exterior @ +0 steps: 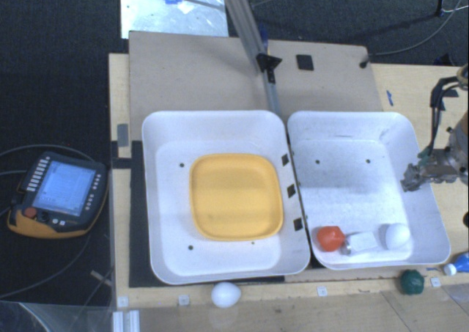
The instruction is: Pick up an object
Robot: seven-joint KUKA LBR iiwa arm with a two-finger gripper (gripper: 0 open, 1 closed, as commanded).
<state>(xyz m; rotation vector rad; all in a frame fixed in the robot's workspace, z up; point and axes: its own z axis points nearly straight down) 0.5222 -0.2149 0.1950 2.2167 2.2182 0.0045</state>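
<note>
From my remote console: a yellow plate (237, 196) lies in the left bin (165, 176). In the right bin (352, 147), a red object (329, 237), white block (361, 242) and white ball (396, 235) line the near wall. The gripper (415, 176) hovers at that bin's right rim; whether it grips anything, I cannot tell.

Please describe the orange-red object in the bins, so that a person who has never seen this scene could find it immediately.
Look at the right bin of the two white bins. Along its near wall lies a row of three small things; the orange-red object is at the row's left end, nearest the divider between the bins. Its neighbours, a small white piece and a white ball, are both white, so it is the only coloured one.
</note>
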